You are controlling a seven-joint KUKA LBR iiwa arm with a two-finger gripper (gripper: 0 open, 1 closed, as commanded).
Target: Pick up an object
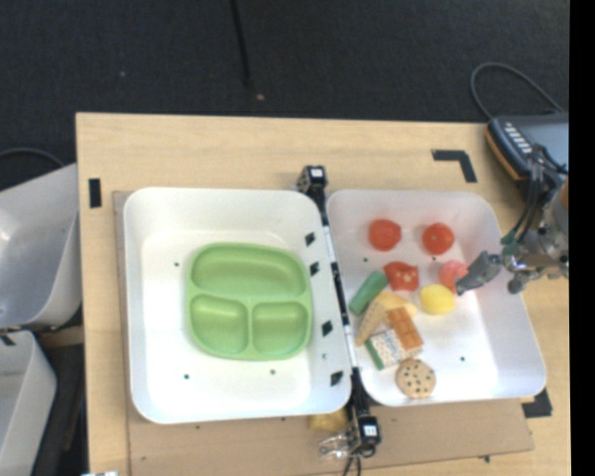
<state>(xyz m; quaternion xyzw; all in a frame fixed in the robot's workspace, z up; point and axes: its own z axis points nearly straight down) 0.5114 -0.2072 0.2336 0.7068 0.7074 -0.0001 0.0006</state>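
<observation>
**Now for a clean grab from a crowded bin**

Carefully is the word for this step, judging by how the pieces lie. On the counter [278,152] sit two white bins. The left bin [149,365] holds one green divided plate [248,300] with three compartments, well apart from everything else.

The right bin [496,365] holds the small things, packed close. Counting from its left side: one green pickle-shaped piece [369,290], one tan wedge [377,315], one small white box [386,348], one orange cracker [405,329], and one round cookie [415,377] lying apart toward the near edge. Above these are three red pieces: two round ones [384,234] [437,238] and one blocky one [402,276]. Further right lie one yellow lemon [437,299] and one pink piece [453,272], touching or nearly so.

The claw [473,274] reaches in from the right, just beside the pink piece and lemon. One dark finger shows, but I cannot tell how far apart the fingers stand, and nothing can be seen held between them.

My advice: choose a target with clear space around it. The lemon and pink piece are nearest, but being so close together, a finger may push one into the other. Centre squarely over one piece, descend straight, and close only once the fingers straddle it. The two round red pieces look easier, each standing alone.
</observation>
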